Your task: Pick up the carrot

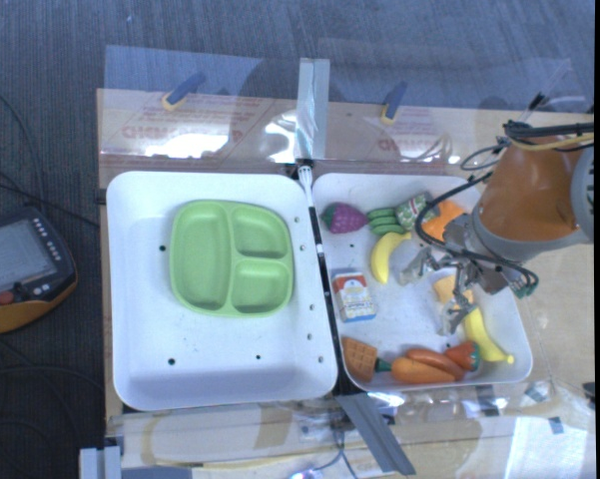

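The carrot (426, 366) is orange with a green stub at its left end. It lies flat along the front wall of the right bin (409, 392). My gripper (435, 287) hangs above the middle right of that bin, behind the carrot and well apart from it. Its fingers (411, 265) are spread open. A small yellow-orange piece (443, 287) lies on the bin floor below them, and I cannot tell whether they touch it. The arm's orange band (527, 200) rises at the right.
A red toy (463, 354) and a banana (488, 340) crowd the carrot's right end, and an orange waffle piece (357, 353) its left. Purple grapes (344, 218), green vegetables (385, 219), another banana (381, 257) and a small carton (351, 296) lie farther back. The left bin holds a green divided plate (231, 257).
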`<state>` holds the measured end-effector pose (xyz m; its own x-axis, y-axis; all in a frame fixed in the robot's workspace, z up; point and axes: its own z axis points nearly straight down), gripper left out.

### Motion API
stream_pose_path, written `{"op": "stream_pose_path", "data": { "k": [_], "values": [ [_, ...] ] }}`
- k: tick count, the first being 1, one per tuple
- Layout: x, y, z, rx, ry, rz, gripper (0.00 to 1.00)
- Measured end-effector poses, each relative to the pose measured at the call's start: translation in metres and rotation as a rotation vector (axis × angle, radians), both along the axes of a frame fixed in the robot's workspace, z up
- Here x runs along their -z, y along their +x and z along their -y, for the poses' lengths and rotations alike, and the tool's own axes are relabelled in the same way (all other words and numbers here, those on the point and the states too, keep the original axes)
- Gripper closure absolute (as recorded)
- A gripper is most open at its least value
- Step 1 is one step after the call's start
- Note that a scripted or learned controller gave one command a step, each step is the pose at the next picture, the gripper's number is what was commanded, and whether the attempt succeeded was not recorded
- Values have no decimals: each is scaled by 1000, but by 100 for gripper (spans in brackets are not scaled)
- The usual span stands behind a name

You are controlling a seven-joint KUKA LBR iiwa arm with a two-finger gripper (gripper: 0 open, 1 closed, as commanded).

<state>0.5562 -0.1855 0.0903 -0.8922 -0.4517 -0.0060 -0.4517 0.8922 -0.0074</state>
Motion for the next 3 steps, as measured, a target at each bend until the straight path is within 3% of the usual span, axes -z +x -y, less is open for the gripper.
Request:
{"op": "stream_pose_path", "data": {
  "k": [1,2,3],
  "values": [
    [0,8,0,45,2,1,0],
    [7,99,37,122,14,-66,0],
    [-7,107,36,129,13,-27,100]
  ]
}}
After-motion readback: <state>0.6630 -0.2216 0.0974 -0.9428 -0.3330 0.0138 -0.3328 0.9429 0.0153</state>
